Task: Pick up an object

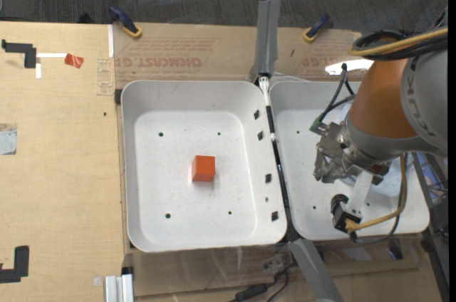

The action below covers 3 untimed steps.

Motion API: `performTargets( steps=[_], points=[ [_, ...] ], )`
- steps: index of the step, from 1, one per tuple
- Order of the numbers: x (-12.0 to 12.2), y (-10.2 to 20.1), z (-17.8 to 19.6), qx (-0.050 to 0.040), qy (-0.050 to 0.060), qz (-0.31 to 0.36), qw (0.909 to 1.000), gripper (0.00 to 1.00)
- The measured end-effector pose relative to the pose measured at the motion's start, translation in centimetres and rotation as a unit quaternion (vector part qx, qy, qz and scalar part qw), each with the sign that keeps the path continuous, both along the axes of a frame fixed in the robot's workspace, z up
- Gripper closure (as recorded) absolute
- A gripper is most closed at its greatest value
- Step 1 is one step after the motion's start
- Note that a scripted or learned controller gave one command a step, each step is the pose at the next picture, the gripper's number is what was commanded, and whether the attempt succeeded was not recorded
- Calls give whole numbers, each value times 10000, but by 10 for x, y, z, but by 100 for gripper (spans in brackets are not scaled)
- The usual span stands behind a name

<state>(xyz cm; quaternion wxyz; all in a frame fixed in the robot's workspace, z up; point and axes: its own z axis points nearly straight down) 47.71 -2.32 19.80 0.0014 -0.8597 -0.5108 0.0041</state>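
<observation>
Camera view, gripper point(329, 167) low over the right bin point(299, 219), near its front rim, whether its fingers are apart or together cannot be told, orange block point(204, 168) mid-floor in the left bin point(135, 151), white floor open on every side, well apart from all four walls.

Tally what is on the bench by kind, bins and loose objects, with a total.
White bins: 2, the left bin and the right bin
Orange blocks: 1, the orange block lying in the left bin
Total: 3
</observation>
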Motion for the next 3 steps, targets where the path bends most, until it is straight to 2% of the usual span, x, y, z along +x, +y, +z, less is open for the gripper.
performTargets(
  steps=[1,2,3],
  points=[
    [106,-16,-8,-9,-21,-805,9968,100],
    [155,-44,-7,-10,-26,-1389,9903,100],
    [167,-69,-37,-16,-25,-2753,9614,100]
  ],
)
